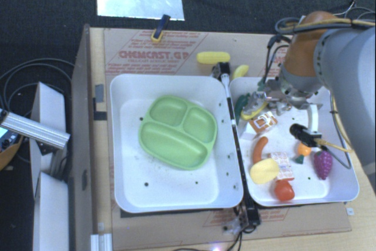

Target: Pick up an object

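Gripper (262, 104) low in the right bin (346, 185); finger state can't tell. Nearest obj: hotdog (259, 149), just below/toward cam, long axis roughly vertical.

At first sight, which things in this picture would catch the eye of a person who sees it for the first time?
The green divided plate stands out first, lying alone in the left bin. Next comes the big grey arm with its orange band, reaching from the right over the right bin, where small toy foods are scattered: a purple grape bunch, a red tomato.
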